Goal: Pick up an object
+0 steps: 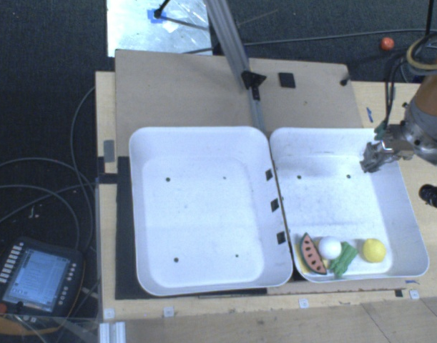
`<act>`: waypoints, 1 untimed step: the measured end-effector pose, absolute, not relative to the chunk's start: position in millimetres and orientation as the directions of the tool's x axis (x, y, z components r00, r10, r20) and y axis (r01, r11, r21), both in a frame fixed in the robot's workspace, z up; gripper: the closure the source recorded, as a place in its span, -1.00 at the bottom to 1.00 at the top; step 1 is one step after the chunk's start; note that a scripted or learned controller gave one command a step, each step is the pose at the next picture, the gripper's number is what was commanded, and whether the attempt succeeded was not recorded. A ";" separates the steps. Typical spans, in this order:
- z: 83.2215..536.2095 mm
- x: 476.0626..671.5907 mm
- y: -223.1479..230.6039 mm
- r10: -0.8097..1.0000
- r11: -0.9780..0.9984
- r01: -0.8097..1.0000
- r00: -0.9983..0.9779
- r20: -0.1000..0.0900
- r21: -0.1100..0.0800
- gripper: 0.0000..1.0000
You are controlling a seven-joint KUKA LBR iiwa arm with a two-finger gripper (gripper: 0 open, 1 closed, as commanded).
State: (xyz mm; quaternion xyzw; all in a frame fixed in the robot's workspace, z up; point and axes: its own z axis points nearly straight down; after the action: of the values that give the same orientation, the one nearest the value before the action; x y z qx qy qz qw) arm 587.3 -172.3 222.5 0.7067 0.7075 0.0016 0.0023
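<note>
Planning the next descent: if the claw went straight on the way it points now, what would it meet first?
Probably bare floor of the right bin. The claw hangs over its far right part, while the toys lie in the near corner; depth is uncertain.

From where I stand no writing, number or brand can be read anywhere. The lit bluish screen of the dark handheld control pendant (pixel 33 276) on the floor at the near left shows rows of marks, but they are too small and blurred to make out.
</note>
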 end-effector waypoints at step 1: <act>268.1 588.1 -172.5 1.000 0.001 1.000 -0.001 -0.001 0.005 1.00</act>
State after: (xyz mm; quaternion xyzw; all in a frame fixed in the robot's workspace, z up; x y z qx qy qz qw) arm 588.1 -172.5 268.1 0.7068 0.7074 0.0014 0.0021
